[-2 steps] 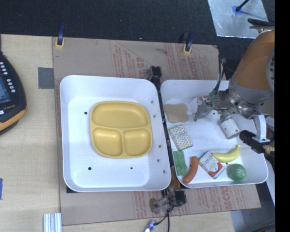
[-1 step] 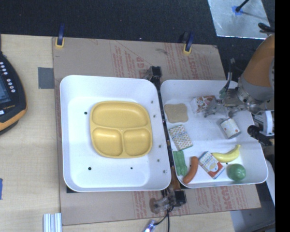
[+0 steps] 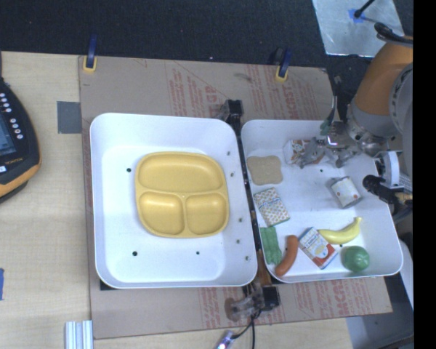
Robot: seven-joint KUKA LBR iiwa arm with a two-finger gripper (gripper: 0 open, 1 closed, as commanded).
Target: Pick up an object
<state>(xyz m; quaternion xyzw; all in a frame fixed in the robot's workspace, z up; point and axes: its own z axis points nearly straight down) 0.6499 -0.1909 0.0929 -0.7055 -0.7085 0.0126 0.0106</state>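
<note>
- gripper (image 3: 327,145) sits low at the back of the right bin (image 3: 392,264), by a small crumpled wrapper-like item (image 3: 301,151); looks like that's the target, my guess
- other candidates in that bin: tan square (image 3: 265,169), patterned packet (image 3: 271,206), small can (image 3: 344,191), banana (image 3: 341,232), green ball (image 3: 356,259), red-and-white packet (image 3: 317,247), sausage (image 3: 286,255), green pickle-like piece (image 3: 270,244)
- left bin (image 3: 109,195) has a yellow divided plate (image 3: 182,193); not in play
- to do it well: centre over the wrapper; descend straight; close fully before lifting; stay off the bin's back wall
- claw: metal parts blur into the wrapper; cannot tell how it's set, or whether it touches or holds anything
</note>
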